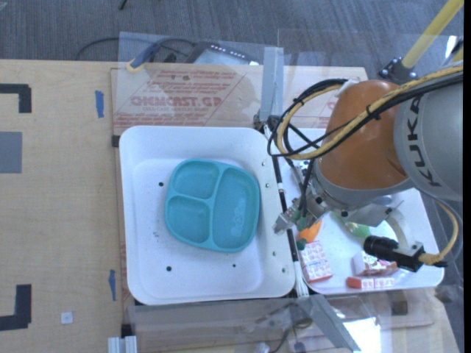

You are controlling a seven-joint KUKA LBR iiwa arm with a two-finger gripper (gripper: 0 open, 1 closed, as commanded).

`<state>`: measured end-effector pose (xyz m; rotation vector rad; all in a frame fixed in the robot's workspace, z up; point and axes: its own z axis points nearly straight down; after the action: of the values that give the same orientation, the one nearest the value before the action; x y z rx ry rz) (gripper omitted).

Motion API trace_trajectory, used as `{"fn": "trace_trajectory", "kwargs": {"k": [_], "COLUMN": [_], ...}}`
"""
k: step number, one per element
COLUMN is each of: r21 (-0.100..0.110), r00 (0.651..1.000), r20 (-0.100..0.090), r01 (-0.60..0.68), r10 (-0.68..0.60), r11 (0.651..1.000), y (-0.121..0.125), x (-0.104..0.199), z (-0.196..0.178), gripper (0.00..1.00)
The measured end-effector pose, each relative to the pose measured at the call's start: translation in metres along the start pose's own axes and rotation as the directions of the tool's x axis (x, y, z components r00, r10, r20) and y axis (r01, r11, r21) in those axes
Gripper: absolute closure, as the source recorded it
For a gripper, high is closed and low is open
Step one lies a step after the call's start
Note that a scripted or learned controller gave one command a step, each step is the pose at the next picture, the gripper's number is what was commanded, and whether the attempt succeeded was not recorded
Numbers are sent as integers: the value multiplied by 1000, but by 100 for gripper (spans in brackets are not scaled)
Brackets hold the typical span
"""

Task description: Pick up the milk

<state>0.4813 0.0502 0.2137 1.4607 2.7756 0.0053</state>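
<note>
left bin (140,219): a teal divided plate (213,204) lies near its middle. right bin (423,219): mostly covered by the arm (368,142), grey with an orange band, hanging low over it. gripper (298,219) sits at the bin's left wall, just above an orange item (312,231). finger state: cannot tell, hidden under the wrist. milk (316,260), a small red-and-white carton, lies flat at the bin's front left, just below the gripper, apart from it. another red-and-white packet (374,272) and a green item (358,229) lie nearby.
</note>
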Motion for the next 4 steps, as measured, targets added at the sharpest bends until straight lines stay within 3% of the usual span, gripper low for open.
{"fn": "trace_trajectory", "kwargs": {"k": [1,2,3,4], "r21": [1,1,-2,1], "r00": [973,949,950,963], "r20": [-1,-2,1,-2], "r01": [230,315,313,268], "r10": [-230,-315,-313,-268], "r11": [973,949,950,963], "y": [6,22,23,62], "x": [10,34,34,93], "z": [-21,-29,-39,-80], "gripper": [100,100,100,100]}}
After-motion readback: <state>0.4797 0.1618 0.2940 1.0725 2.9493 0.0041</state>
